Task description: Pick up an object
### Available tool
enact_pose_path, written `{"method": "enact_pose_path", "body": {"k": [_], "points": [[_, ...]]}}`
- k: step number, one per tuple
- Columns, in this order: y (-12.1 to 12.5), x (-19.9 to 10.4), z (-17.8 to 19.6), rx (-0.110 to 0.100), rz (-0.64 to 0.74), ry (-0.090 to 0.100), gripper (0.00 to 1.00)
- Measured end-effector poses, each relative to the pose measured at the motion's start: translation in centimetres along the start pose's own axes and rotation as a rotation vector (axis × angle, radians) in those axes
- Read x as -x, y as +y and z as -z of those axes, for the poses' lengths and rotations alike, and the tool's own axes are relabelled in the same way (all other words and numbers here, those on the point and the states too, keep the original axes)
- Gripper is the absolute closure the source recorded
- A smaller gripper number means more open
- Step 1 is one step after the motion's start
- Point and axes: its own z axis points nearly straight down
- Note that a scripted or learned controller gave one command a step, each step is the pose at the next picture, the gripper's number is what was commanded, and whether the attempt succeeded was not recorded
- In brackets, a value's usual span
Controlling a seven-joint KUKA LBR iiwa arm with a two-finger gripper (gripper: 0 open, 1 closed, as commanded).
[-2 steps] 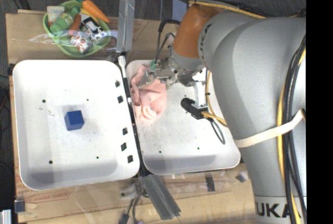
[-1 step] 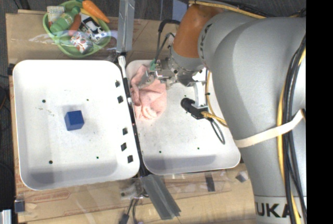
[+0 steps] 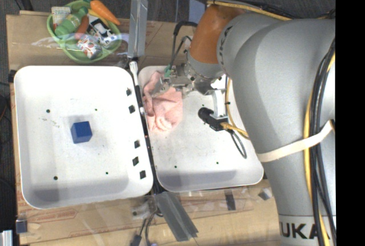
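In the camera view the gripper (image 3: 170, 80) sits low over the pink cloth (image 3: 162, 105), which is bunched against the right bin's (image 3: 199, 173) far-left corner, probably aiming for its upper folds; whether the gripper is apart or together I cannot tell. A blue cube (image 3: 81, 131) lies alone in the left bin (image 3: 34, 182), well apart.

Bench (image 3: 34, 31): brown board, seen under both bins.
Left bin (image 3: 34, 125): set on it.
Right bin (image 3: 199, 170): set alongside.
Green bowl (image 3: 74, 52): placed at the far-left corner.
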Motion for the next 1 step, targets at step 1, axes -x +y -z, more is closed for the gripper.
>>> {"method": "enact_pose_path", "body": {"k": [1], "points": [[0.0, 0.0, 0.0, 0.0, 0.0, 0.0, 0.0]]}}
